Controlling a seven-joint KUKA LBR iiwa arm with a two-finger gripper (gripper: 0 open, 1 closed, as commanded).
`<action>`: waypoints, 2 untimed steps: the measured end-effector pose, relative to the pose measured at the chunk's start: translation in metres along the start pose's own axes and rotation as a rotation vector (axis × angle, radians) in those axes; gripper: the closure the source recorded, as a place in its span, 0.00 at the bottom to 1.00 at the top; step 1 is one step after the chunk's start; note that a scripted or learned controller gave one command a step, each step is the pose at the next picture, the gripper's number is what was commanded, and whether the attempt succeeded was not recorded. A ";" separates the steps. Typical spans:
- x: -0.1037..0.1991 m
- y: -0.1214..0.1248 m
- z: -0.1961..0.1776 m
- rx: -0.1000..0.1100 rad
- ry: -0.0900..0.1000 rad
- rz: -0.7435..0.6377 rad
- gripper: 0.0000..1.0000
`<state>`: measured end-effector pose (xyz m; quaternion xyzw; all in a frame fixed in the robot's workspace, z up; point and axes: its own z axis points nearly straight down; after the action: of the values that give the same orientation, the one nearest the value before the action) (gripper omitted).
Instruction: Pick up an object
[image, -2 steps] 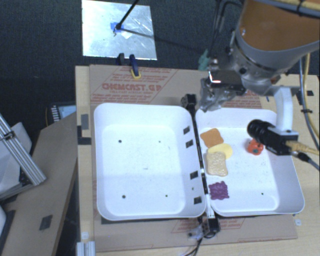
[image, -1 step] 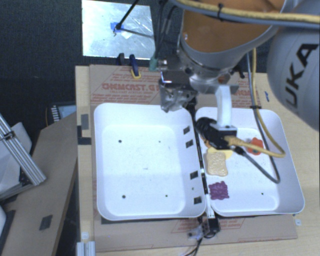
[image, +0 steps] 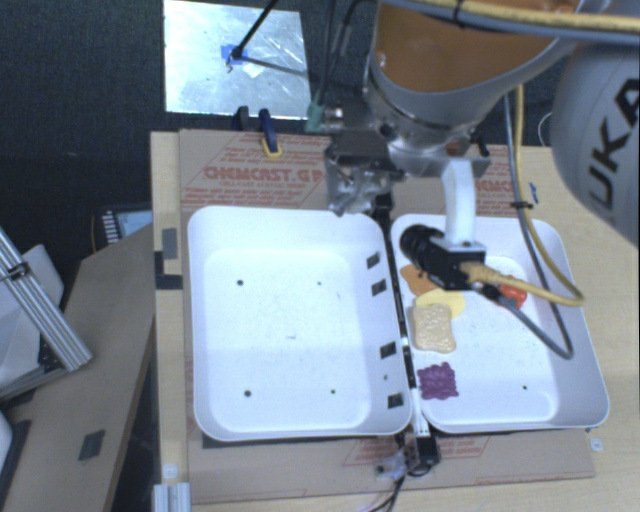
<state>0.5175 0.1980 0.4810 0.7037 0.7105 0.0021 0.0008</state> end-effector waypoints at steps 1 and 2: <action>0.007 -0.032 -0.011 0.003 0.000 0.003 1.00; 0.007 -0.031 -0.010 0.003 -0.001 0.004 0.00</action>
<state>0.4864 0.2046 0.4907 0.7051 0.7091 0.0009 0.0001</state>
